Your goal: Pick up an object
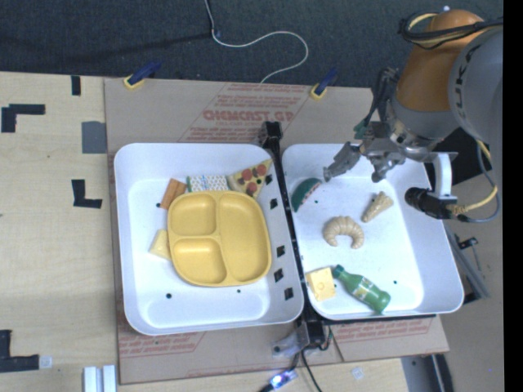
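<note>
My gripper point(358, 170) hangs over the far part of the right bin point(425, 260), open, with nothing between its fingers. One finger point(337, 168) points left toward a green slice point(304, 191) lying by the bin's left wall. Below the gripper lie a beige croissant point(344, 231) and a small tan cone-shaped piece point(377, 207). Near the front of the bin are a yellow cheese block point(321, 284) and a green bottle point(362, 291) on its side.
The left bin point(131, 219) holds a yellow divided plate point(219, 237), with a pizza slice point(253, 178), an orange stick point(172, 193) and other small food pieces along the plate's far and left sides. A black divider point(283, 219) runs between the bins.
</note>
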`<control>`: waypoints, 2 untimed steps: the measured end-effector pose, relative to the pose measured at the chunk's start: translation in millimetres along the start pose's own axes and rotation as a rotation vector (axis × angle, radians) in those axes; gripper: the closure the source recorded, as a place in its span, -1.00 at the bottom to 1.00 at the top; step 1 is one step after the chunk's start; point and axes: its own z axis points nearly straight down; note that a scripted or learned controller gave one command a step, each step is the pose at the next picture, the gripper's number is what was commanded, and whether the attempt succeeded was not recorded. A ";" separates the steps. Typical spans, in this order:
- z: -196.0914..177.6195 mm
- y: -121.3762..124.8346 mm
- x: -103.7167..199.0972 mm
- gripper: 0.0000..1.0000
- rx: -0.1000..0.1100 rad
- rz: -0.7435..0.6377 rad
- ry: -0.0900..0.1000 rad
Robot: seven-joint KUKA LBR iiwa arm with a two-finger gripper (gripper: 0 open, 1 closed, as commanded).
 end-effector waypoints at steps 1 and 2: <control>-8.6 2.6 0.2 -1.00 -0.014 -0.003 -0.001; 35.8 6.4 0.0 -1.00 -0.010 -0.002 -0.003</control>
